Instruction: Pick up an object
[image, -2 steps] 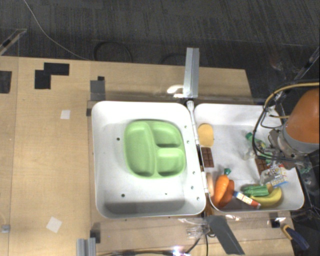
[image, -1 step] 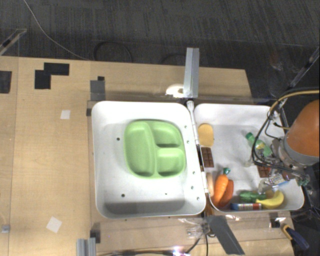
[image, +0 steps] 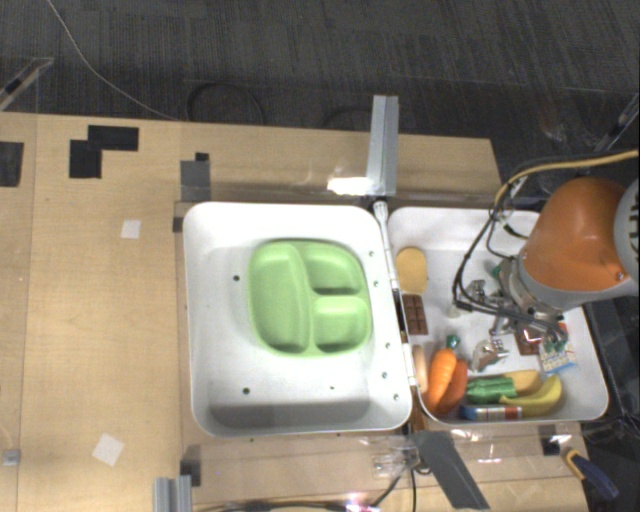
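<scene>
Even overhead light, moderately bright. Glare on bracket (image: 350, 185) above bins. Soft shadow inside left bin (image: 205, 300) near wall. Arm (image: 580, 240) slightly blurred; overall soft, low resolution.

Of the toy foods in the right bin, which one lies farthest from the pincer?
The tan, bread-like piece near the bin's upper left corner. It lies alone, apart from the carrot, banana and other pieces clustered along the bottom edge below the pincer.

One fixed camera sits above my bench (image: 90, 330), looking down at a slant from moderate height. It frames both white bins (image: 215, 300) side by side. My arm (image: 580, 240) enters from 3 o'clock.
</scene>
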